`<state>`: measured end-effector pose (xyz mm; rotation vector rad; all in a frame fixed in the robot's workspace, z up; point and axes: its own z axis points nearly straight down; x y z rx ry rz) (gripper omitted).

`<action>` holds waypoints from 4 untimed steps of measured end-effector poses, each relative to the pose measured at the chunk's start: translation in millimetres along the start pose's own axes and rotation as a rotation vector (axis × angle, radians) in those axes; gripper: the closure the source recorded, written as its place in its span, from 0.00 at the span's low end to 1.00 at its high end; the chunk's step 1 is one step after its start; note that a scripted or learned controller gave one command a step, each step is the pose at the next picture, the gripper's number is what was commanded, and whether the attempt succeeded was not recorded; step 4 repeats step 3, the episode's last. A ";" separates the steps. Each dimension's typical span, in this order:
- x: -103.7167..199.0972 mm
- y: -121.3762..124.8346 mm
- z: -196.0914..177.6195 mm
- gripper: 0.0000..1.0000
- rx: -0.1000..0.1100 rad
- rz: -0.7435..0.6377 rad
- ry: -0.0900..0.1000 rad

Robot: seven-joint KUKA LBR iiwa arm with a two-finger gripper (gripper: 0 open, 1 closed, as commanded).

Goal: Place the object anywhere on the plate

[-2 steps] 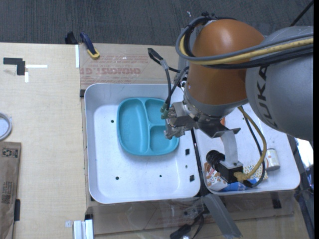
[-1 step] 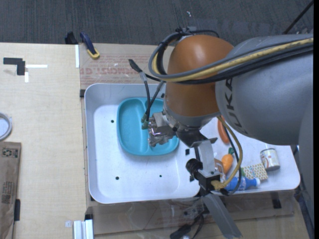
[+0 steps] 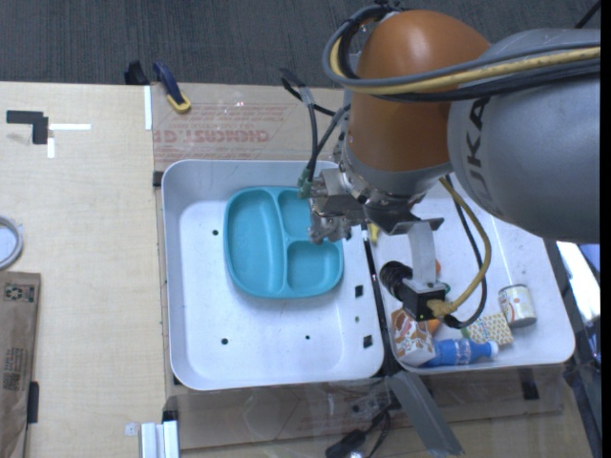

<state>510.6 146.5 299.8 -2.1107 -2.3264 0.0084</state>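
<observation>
- Pale wood bench [image 3: 76, 256] fills the left side, with dark carpet along the top edge and a sheet of brown cardboard [image 3: 229, 127] lying just behind the bins
- Two shallow white bins sit side by side; the left bin [image 3: 191, 342] holds a teal plate [image 3: 267, 246] divided into three compartments, one long section on its left and two smaller ones on its right
- The plate lies flat in the upper middle of the left bin, its compartments showing nothing inside
- The grey arm with its orange band [image 3: 410, 84] reaches in from the right and hangs over the divider between the bins
- The gripper [image 3: 325, 213] sits at the plate's right edge, over the upper right compartment; whether it is spread or pressed together cannot be told, as the metal parts blur against the wrist, and nothing can be made out in it
- The right bin [image 3: 544, 256] holds the loose objects, gathered near its front edge: a small white and red can [image 3: 516, 304] on its side, a pale patterned sponge-like block [image 3: 490, 330] just beside it, a blue-capped bottle [image 3: 458, 353] lying flat, and a patterned packet [image 3: 409, 337] touching the bottle
- A black cable mount and yellow hoses cross above these objects, hiding part of the packet
- A blue and yellow clamp [image 3: 170, 88] rests on the cardboard's far left corner
</observation>
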 end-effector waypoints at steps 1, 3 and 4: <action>61.7 -27.2 29.4 1.00 0.002 0.028 -0.001; 69.9 -25.9 19.3 1.00 0.001 -0.295 0.000; 69.9 -25.9 19.3 1.00 0.001 -0.295 0.000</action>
